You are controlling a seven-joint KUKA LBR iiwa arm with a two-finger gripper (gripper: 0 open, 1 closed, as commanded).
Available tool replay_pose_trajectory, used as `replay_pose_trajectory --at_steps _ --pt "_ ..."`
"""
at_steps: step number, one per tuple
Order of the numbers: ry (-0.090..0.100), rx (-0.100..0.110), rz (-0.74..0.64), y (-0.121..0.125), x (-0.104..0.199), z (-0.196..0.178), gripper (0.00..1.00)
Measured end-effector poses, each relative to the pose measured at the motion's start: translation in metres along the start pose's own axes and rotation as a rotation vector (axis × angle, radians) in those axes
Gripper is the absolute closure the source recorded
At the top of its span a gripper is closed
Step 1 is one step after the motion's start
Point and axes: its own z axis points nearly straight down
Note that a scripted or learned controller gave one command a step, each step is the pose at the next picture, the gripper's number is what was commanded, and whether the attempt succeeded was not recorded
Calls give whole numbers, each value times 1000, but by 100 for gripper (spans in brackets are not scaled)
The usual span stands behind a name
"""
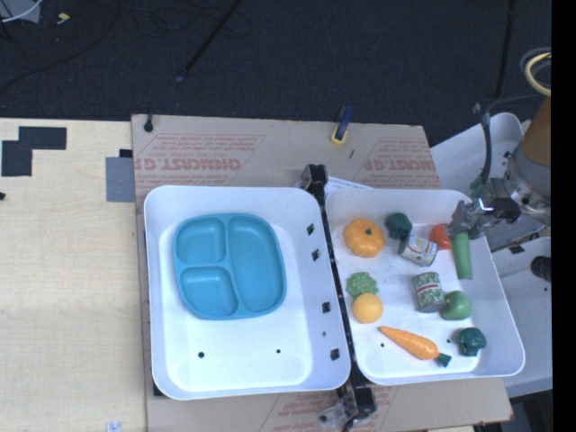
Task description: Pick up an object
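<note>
1. Near edge of right bin: carrot lying at a slant, tip toward the left; dark green broccoli piece just beside its leafy end.
2. Mid right bin: yellow lemon touching a light green broccoli floret; small can beside a green apple.
3. Farther: orange pumpkin, dark green vegetable, a second small can lying tilted, a red item partly hidden.
4. Left bin: blue divided plate, three compartments.
5. Gripper, at right bin's far right rim: a green cucumber-like stick hangs upright below it; whether the fingers clasp it, or how wide they stand, cannot be told.
</note>
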Motion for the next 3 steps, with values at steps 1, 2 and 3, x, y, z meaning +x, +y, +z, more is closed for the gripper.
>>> replay_pose_trajectory --at_steps 1,2,3 --pt "3 5 0 -31 40 -9 100" --pt "3 5 -1 -61 80 -13 100" --pt "3 6 -1 -84 130 -14 100"
